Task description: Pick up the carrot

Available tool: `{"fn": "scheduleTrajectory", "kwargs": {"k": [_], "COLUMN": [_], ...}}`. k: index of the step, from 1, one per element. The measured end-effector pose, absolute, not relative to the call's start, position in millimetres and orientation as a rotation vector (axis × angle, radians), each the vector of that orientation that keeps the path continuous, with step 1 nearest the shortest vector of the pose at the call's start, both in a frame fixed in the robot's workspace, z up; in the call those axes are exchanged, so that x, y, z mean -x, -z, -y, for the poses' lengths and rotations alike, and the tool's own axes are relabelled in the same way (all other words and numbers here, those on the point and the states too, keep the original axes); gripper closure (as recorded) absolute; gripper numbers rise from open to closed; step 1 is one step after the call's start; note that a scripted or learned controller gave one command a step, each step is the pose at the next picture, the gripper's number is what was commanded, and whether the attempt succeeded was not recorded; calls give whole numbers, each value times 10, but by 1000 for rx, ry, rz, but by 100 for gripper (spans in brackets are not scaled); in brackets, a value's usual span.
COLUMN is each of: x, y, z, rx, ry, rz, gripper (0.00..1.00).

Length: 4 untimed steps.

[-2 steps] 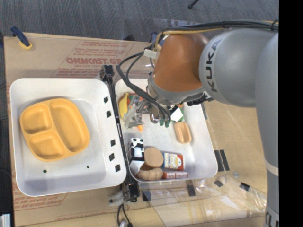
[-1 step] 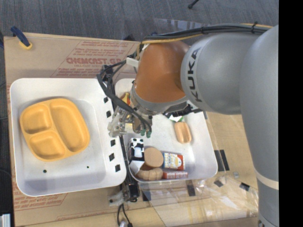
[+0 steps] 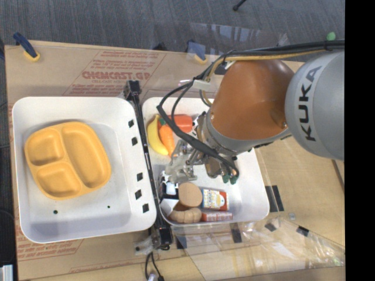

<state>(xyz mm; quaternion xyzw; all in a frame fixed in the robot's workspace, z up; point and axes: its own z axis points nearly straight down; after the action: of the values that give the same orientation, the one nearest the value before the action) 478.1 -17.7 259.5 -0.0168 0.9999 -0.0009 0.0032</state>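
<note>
The carrot point(image 3: 166, 136) lies in the right bin point(image 3: 258, 186), against its left wall toward the far end, long axis running roughly near-to-far, just beside a yellow banana point(image 3: 153, 138) and a red item point(image 3: 183, 122). The claw point(image 3: 181, 165) hangs just nearward of it; whether it is spread or closed cannot be told. The left bin point(image 3: 23, 215) holds a yellow divided tray point(image 3: 66, 158).

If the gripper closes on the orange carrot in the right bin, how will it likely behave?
The orange carrot looks like smooth moulded plastic: probably stiff, light, somewhat slippery. Its rounded, tapered shape may roll or squirt sideways. The yellow banana alongside may get nudged.
</note>
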Motion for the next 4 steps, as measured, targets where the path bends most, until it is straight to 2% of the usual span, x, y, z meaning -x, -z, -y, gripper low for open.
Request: {"fn": "scheduleTrajectory", "kwargs": {"k": [1, 2, 3, 4], "x": [-5010, -5034, -5008, -5742], "y": [-2693, -2105, -2611, -2084], "z": [-496, 157, 235, 293], "rx": [88, 370, 603, 985], "ry": [-1, 2, 3, 0], "rz": [-3135, -3122, -3077, -2982], "gripper": [100, 100, 100, 100]}}
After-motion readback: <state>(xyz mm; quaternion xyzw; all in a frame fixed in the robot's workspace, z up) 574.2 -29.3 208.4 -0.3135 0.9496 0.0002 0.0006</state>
